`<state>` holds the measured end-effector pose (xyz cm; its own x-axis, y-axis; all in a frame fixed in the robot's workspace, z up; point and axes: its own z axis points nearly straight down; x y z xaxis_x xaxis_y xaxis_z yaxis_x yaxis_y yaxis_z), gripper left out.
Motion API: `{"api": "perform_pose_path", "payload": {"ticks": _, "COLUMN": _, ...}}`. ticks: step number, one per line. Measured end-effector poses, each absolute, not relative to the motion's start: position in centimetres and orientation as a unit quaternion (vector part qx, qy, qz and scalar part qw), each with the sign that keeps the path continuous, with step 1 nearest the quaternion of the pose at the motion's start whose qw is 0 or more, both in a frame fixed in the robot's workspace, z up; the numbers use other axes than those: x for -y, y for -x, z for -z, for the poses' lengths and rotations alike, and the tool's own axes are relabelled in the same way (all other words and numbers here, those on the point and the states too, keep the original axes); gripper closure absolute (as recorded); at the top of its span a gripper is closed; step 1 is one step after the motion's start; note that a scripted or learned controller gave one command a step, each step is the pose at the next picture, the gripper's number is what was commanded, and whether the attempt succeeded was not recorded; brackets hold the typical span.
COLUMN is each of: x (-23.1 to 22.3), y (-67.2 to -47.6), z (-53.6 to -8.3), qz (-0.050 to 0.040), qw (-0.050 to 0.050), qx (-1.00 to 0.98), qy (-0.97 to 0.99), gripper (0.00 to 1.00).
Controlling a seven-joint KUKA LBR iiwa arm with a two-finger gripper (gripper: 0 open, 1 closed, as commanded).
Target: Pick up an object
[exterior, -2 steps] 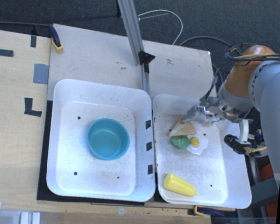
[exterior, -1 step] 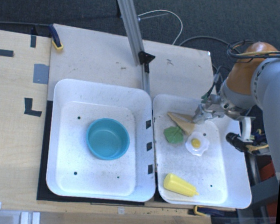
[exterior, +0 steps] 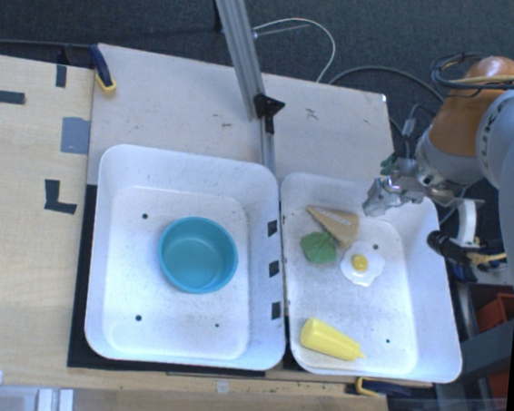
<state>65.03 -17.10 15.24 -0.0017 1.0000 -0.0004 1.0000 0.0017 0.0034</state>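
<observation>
On the wooden bench (exterior: 18, 221), right of middle, we see our gripper (exterior: 376, 202), grip unclear, near the light, stiff cheese wedge (exterior: 335, 223); pinch its sides.

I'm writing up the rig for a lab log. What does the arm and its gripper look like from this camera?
The arm is a rounded grey body with a broad orange band above the wrist. Dark cables loop over its top. The gripper is a small metallic silver-grey assembly at the arm's end, seen over the right bin.
</observation>
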Motion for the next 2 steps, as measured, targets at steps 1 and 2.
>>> {"api": "perform_pose_path", "payload": {"ticks": 1, "x": 17.7, "y": -65.3, "z": -19.8, "qz": -0.0010, "qw": 0.002, "qx": -0.708, "qy": -0.706, "gripper": 1.00}}
{"api": "perform_pose_path", "payload": {"ticks": 2, "x": 17.6, "y": -65.4, "z": -25.1, "qz": -0.0013, "qw": 0.002, "qx": -0.708, "qy": -0.706, "gripper": 1.00}}
